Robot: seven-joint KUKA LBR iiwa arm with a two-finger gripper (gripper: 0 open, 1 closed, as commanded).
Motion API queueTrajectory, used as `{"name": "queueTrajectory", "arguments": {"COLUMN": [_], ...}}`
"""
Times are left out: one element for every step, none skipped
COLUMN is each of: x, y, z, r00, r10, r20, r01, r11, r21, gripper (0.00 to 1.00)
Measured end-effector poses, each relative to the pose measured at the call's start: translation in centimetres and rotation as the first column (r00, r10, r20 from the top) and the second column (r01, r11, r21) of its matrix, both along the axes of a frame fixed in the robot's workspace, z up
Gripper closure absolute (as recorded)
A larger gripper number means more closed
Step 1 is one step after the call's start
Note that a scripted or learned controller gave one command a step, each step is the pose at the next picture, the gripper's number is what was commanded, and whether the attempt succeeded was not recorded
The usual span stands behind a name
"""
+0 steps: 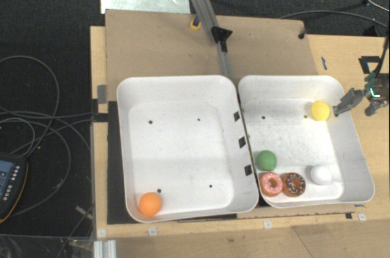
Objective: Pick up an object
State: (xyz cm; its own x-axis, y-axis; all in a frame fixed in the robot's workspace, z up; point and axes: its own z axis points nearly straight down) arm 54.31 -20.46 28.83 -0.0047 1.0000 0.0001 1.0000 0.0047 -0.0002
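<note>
The right bin (356, 153) holds a yellow ball (320, 110) near its far right corner. Along its front lie a green ball (265, 160), a pink donut (271, 183), a brown donut (294, 184) and a white ball (320, 175). An orange ball (150, 204) sits in the front left corner of the left bin (177, 86). My gripper (359, 104) hovers over the right bin's right rim, just right of the yellow ball. It is open, with nothing between its fingers.
A grey pole (204, 0) slants from the top of the view down to the gap between the bins. Brown board surrounds both bins. Cables lie on the dark floor at the left.
</note>
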Motion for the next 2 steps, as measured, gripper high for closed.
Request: {"name": "queueTrajectory", "arguments": {"x": [0.1,0.0], "y": [0.0,0.2], "z": [0.1,-6.1], "r00": [1.000,1.000], "r10": [0.000,-0.004], "r20": [0.002,-0.003], "r01": [0.000,0.004], "r11": [1.000,1.000], "r21": [-0.001,0.001], "gripper": [0.00,0.00]}}
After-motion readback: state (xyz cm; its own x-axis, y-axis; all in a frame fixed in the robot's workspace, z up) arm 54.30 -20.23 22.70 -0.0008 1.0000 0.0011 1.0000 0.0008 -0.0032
